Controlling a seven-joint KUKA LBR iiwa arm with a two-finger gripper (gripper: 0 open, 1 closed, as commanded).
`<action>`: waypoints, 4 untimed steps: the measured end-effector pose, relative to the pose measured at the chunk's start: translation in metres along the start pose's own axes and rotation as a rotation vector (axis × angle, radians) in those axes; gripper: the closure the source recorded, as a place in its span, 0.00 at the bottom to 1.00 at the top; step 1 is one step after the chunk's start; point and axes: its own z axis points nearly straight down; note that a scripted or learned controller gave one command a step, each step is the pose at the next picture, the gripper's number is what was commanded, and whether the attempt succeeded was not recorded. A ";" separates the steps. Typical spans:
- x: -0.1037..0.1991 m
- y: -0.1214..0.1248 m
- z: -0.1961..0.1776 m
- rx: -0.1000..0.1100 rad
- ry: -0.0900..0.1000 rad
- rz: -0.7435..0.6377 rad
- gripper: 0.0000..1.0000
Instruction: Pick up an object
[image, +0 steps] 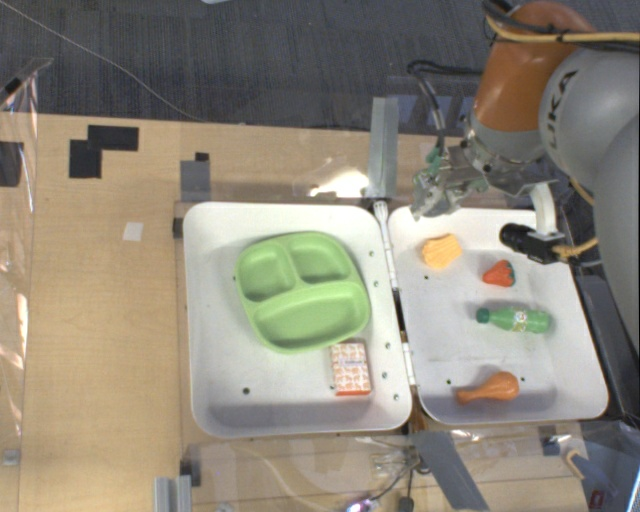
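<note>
Camera view from above: hand (432, 197) poised over the far left corner of the right bin (440, 385), finger state impossible to tell, nothing visibly held. Just below it, yellow-orange lump (441, 250); further right, strawberry (499, 273), green bottle (514, 319) and drumstick (490, 388) lying apart. Left bin (210, 330) bearing green divided plate (301, 290), small patterned box (349, 367) touching its near edge.

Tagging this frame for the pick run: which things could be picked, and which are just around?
Could be picked:
- orange lump, nearest the gripper
- strawberry
- green bottle
- drumstick
- green tray
- small box

Just around:
- right bin
- left bin
- black tape marks on the bench
</note>
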 end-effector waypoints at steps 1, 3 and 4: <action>0.007 -0.045 -0.029 0.000 0.001 -0.358 1.00; 0.016 0.002 0.037 0.006 0.003 -0.223 1.00; 0.017 0.002 0.037 0.006 0.002 -0.335 1.00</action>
